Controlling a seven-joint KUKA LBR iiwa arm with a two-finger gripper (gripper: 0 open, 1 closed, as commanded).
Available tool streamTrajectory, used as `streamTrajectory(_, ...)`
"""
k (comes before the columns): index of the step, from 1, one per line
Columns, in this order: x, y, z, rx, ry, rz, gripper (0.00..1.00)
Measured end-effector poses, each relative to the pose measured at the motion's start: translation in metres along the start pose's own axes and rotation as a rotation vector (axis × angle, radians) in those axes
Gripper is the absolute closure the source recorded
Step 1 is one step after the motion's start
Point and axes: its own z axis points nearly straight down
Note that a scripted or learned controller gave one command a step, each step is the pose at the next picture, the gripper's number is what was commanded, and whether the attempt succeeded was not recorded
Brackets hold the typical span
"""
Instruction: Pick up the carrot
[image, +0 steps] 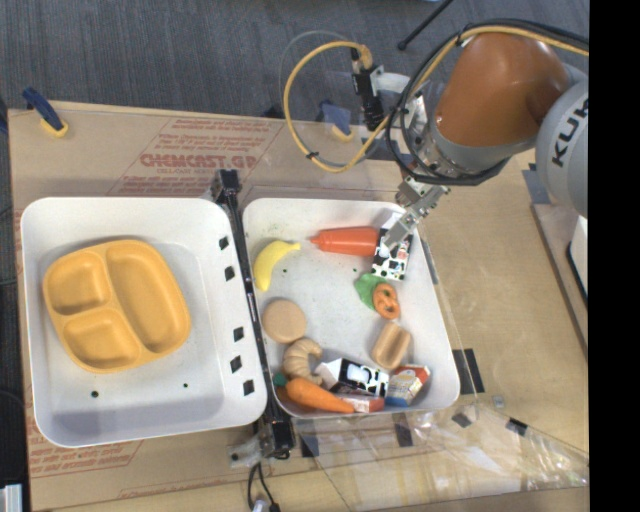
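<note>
One carrot (318, 396) lies at the near edge of the right bin (430, 300), its long axis nearly level across the view, the thin tip toward the right and the thick end toward the left. My claw (398, 236) hangs well apart at the bin's far right corner, beside a cow-patterned carton (392, 262); whether it is open I cannot tell.

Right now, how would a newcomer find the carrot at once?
Look in the right-hand bin, along its near edge at the left corner. The carrot lies there below the croissant: a tapered orange root, unlike the redder bottle-shaped piece at the far side.
</note>
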Motion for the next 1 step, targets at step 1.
streamTrajectory(1,-0.0335,-0.0259,-0.0122,0.001,0.001,0.349,1.00)
